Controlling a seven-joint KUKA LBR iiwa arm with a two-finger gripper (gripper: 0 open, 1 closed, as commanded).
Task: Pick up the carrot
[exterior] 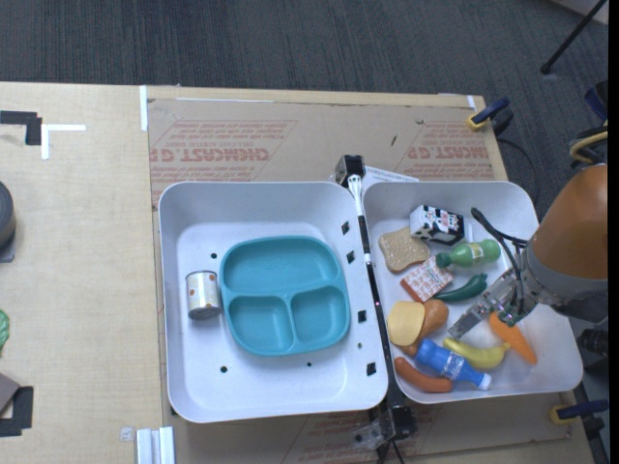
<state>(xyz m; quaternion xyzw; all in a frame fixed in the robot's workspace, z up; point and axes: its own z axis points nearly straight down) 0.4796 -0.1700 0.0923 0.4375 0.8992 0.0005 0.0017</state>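
Note:
The carrot point(514, 338) is a short orange piece lying in the right bin point(556, 370) near its right wall, pointing toward the front right corner. My gripper point(477, 315) hangs low over that bin, just left of the carrot's upper end and close against it. Its metal tip points down and left toward a yellow banana point(481, 355). The arm's orange band point(578, 222) rises at the right edge. Nothing shows the carrot lifted off the bin floor.
Crowding the right bin are a green bottle point(471, 254), a green pepper point(465, 288), a bread slice point(402, 249), a red-white packet point(426, 280), a blue bottle point(453, 363) and a sausage point(423, 377). The left bin point(184, 375) holds a teal divided plate point(285, 293) and a small can point(202, 294).

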